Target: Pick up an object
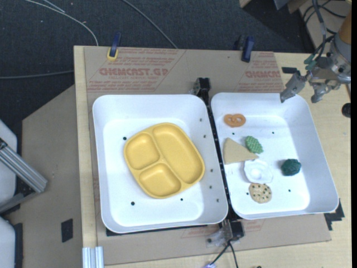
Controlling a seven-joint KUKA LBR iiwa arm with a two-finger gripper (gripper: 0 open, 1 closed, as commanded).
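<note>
White plastic bins sit side by side on a cardboard-covered bench, and the toy food is all in the right bin [312,144]: an orange pretzel [235,120], a green leafy piece [254,144], a tan wedge [235,151], a fried egg [257,172], a dark green lump [290,167] and a cookie [260,192]. The left bin [106,149] holds a yellow divided tray [163,159].

The gripper [305,88] hangs over the right bin's far corner with its two fingers spread and nothing between them, apart from every piece.

What worries me is the crowding. The wedge, the leafy piece and the egg lie touching or just beside one another, so a descent there could catch two things or shove one aside. The egg and the cookie look flat, and fingers may slide over them. The dark green lump stands alone and looks the safer pick.

Red print on the cardboard [139,71] reads "CHEMCAST GP", repeated near the right bin.
</note>
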